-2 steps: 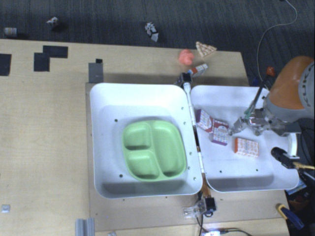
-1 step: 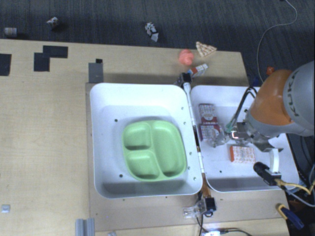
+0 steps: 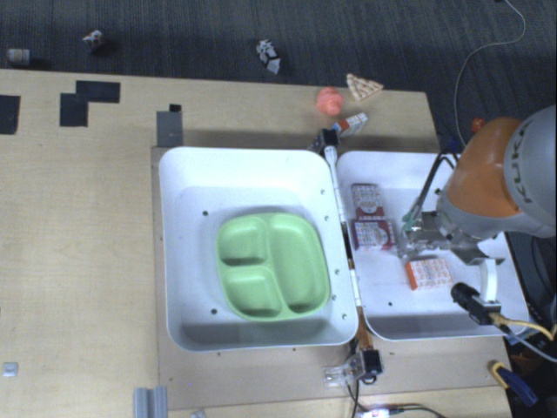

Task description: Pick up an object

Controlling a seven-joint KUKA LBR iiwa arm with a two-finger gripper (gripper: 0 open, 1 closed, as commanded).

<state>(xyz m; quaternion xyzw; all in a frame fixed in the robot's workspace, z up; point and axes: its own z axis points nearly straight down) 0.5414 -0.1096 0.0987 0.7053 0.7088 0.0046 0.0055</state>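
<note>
Item 1: we log the grey two-finger hand (image 3: 424, 239) low in the right white plastic bin (image 3: 383, 316); we cannot tell whether it is released or clenched. Item 2: a small orange-and-white rectangular packet (image 3: 429, 273) lies just below the hand, long axis roughly left-right. Item 3: 2 red-and-white packets (image 3: 369, 216) lie to the hand's left.

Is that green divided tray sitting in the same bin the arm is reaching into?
No, the green tray lies in the left bin, while the arm reaches into the right bin.

A light green divided tray (image 3: 271, 265) lies in a white bin (image 3: 187, 198); an orange-and-white packet (image 3: 429, 273) nearby.
</note>
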